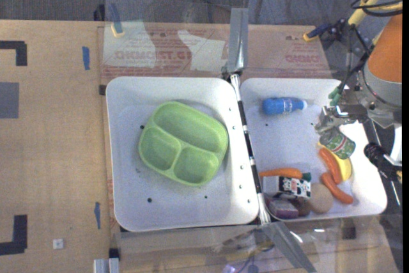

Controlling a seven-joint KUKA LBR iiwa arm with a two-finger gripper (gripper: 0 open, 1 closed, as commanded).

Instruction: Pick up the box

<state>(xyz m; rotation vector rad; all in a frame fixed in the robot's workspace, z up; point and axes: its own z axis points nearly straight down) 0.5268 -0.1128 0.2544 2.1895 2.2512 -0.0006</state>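
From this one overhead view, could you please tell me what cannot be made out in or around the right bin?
- Grey arm with orange band: cut off by the right edge.
- Small black-and-white printed box: print too small to read.
- Dark purple rounded item: the box and the bin rim crowd it, so its identity is unclear.
- Green-and-white packet: upper part hidden by the metal gripper.

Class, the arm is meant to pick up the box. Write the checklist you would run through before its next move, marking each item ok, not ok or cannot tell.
1. Box in view, right bin: ok.
2. Gripper over the box: not ok; it is above a green-labelled item.
3. Fingers open: cannot tell.
4. Space around the box: not ok; a carrot and purple item crowd it.
5. Box held: not ok.
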